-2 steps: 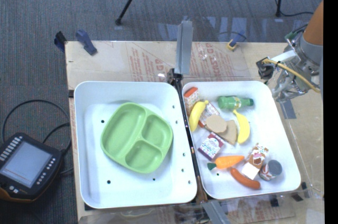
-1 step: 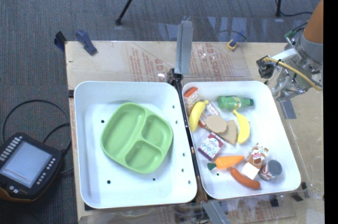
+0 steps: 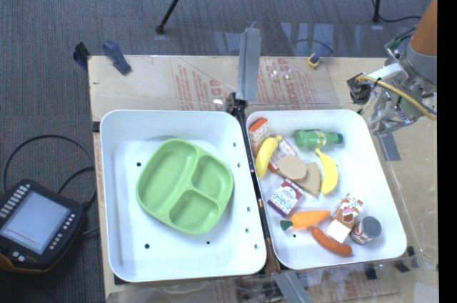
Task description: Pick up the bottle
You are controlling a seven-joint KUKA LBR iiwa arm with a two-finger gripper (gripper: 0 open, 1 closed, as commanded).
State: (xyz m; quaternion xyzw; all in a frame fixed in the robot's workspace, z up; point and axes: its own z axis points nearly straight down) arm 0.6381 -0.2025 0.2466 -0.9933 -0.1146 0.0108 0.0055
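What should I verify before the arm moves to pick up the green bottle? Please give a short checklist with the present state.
1. Bottle in sight, lying on its side in the right bin: ok.
2. Bottle top uncovered: ok.
3. Room around the bottle: not ok, a banana lies close below it.
4. Gripper above the bottle: not ok, it hangs at the bin's upper right corner.
5. Fingers open: cannot tell.
6. Gripper carries nothing: cannot tell.

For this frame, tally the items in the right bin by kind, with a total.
Yellow toy bananas: 2
Green plastic bottle: 1
Orange toy carrot: 1
Orange-red toy sausage: 1
Tan bread slices: 2
Small printed cartons: 3
Small tin can: 1
Total: 11
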